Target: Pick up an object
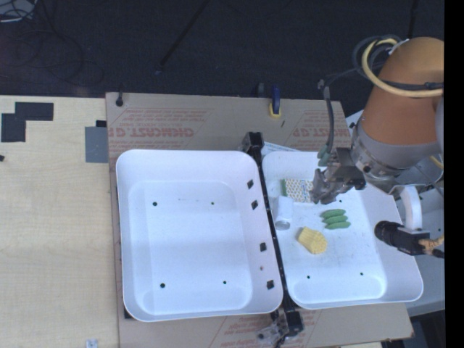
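**Gripper Low in the Right Bin, Near the Loose Objects**

Brown cardboard printed with mirrored lettering covers the bench under both bins, with pale wood to its left and a dark floor with cables behind.

1. Arm. The arm enters from the right, its orange band uppermost and the grey wrist below it. A black cable runs down along its left side.

2. Gripper. The gripper sits low in the upper middle of the right bin. Its dark fingers blur together at this resolution, so its opening cannot be told, and nothing can be seen between them.

3. Objects relative to the gripper.
   - Patterned tile: just to the left, close to the tips; contact cannot be judged.
   - Green pods: two or three lying together, just below and slightly right.
   - Yellow block: farther below, apart from the pods.
   - White piece: below left, near the bin's left wall, with a small grey bit at its lower end.

4. Surroundings. The left bin lies well to the left of the gripper, its wall touching the right bin along a line of black clips. A blue-and-yellow clamp stands on the cardboard's far edge, above and left of the gripper.
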